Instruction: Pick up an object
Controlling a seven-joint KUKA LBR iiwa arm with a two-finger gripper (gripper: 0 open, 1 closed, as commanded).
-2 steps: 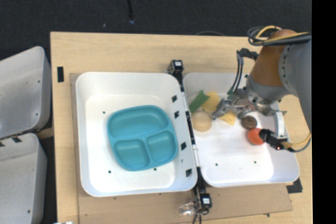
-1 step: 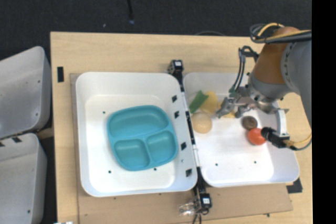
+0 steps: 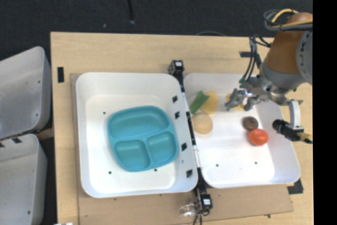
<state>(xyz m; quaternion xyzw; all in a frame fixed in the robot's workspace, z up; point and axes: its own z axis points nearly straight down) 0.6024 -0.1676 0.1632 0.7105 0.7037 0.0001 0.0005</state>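
Camera view: the gripper point(image 3: 239, 100) hovers low over the right bin point(image 3: 237, 166), touching a yellow object point(image 3: 235, 98); whether its claw is clenched cannot be told. A red ball point(image 3: 258, 137), brown object point(image 3: 250, 123) and beige ball point(image 3: 202, 124) lie nearby.

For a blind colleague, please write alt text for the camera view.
The arm's tool hangs over the right bin, near a green item, a yellow item, a beige ball, a brown item and a red ball. The left bin holds a blue divided tray.
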